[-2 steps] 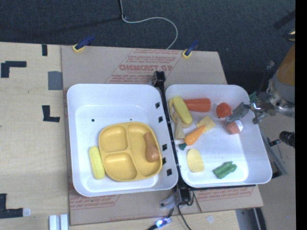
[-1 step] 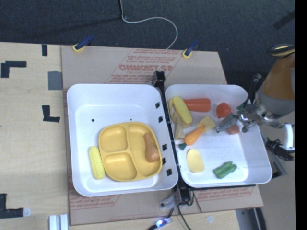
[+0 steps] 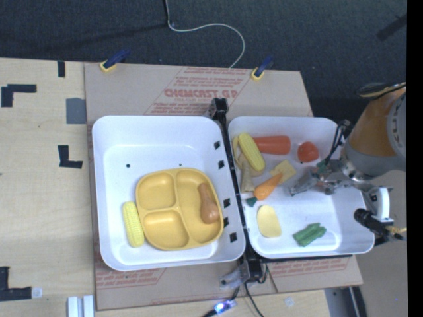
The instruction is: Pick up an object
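The left white bin (image 3: pixel 112 144) holds a yellow plastic corn cob (image 3: pixel 133 223) beside a yellow divided plate (image 3: pixel 158 207) carrying a brown sausage (image 3: pixel 209 204). In the right white bin (image 3: pixel 344 240), an orange toy carrot (image 3: pixel 267 189) lies just left of the gripper (image 3: pixel 299 188); whether it is clenched or released cannot be told.

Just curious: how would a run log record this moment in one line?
gripper: low in right bin | nearest: cheese wedge | held: nothing seen
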